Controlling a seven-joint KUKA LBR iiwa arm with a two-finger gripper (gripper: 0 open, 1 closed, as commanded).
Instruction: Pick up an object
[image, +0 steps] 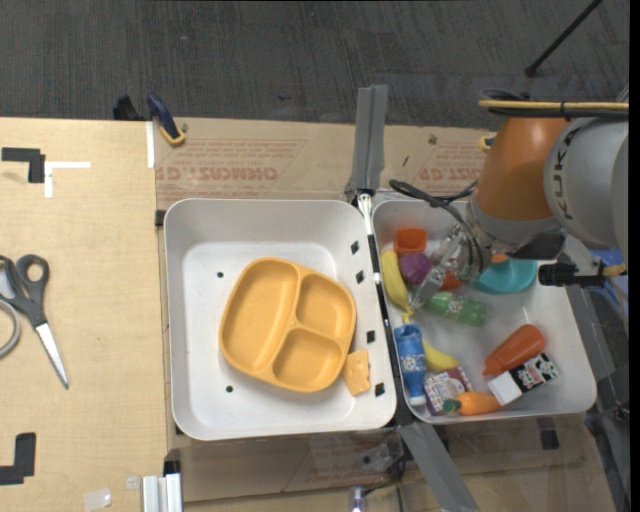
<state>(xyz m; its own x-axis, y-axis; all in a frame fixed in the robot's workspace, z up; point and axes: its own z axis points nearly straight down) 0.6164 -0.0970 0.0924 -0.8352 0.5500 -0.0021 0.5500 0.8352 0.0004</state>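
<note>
Purple cup (414, 268) lying in the right white bin (580, 390), toward its back left corner, just left of the pincer (441, 277) and apparently touching it. Wedged between an orange cup (410, 240) behind and a yellow banana (392, 280) on its left. Pincer lowered into that bin from the grey arm with the orange band (520, 170), tilted down and to the left. Cannot tell how wide it stands, nor see anything gripped in it. Just in front of the pincer, a green bottle (459, 310) on its side; to its right, a teal bowl (506, 276). Nearer the front: a blue can (410, 350), an orange-red bottle (515, 347), a black-and-white carton (535, 372), a carrot (478, 404). Over in the left white bin (190, 300), a yellow divided plate (288, 325) with a cheese wedge (357, 372) at its corner. Scissors (35, 310) on the bench, well apart
</note>
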